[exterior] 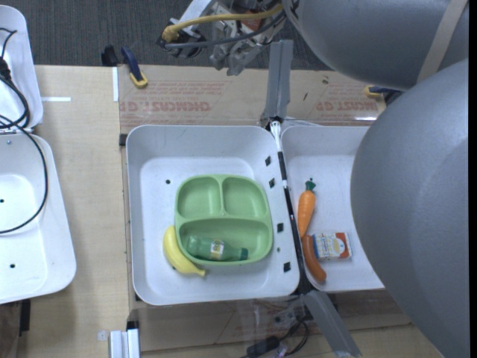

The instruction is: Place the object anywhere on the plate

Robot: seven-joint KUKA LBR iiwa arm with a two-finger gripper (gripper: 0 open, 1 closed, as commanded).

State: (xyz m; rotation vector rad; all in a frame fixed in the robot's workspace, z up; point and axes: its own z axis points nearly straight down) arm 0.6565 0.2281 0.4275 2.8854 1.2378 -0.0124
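Observation:
A green divided plate [223, 200] lies in the left white bin [149, 162]. A clear green bottle [216, 248] rests on its side in the plate's large front compartment. A yellow banana [177, 253] lies against the plate's front-left rim, on the bin floor. My gripper [232, 49] hangs high above the far edge of the bench, well behind the left bin, with a yellow cable looped beside it. Nothing is visibly held in it.
In the right bin [328, 162] lie a carrot [306, 209], a small white and orange carton [332, 246] and a red-orange sausage-like piece [314, 265]. My grey arm covers that bin's right side. A grey divider bar [279, 80] stands between the bins at the back.

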